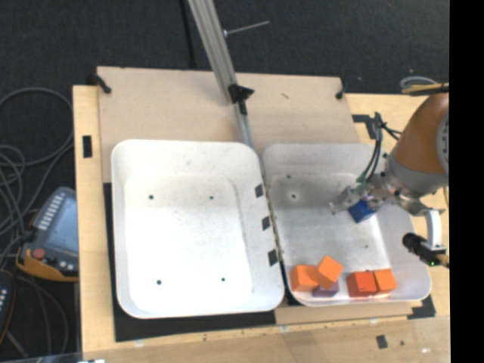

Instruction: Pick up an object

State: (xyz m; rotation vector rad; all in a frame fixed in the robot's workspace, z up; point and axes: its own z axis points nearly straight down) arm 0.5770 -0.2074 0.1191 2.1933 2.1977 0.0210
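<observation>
- One camera looks down on the counter (189, 89), which bears two white bins side by side.
- Right bin (302, 180): the grey and orange arm (423, 146) reaches in from the right, and its pincer (361, 201) sits low over the middle of this bin.
- A small blue block (362, 211) is right at the tip of the pincer. It seems to sit between the fingers, tilted with a corner pointing down and left, but I cannot tell for sure if it is gripped or just touched.
- I also cannot tell if the block is off the bin floor or resting on it.
- Four orange blocks lie along the near wall of the right bin, well apart from the pincer: two on the left (305, 277) (330, 268) and two on the right (361, 283) (385, 280). A small purple block (326, 289) peeks out under the left pair.
- So the blue block is the nearest thing by far. I think the next move is a lift straight up, and the block could slip out if the hold is weak.
- Left bin (189, 225): it lies well away from the pincer.
</observation>
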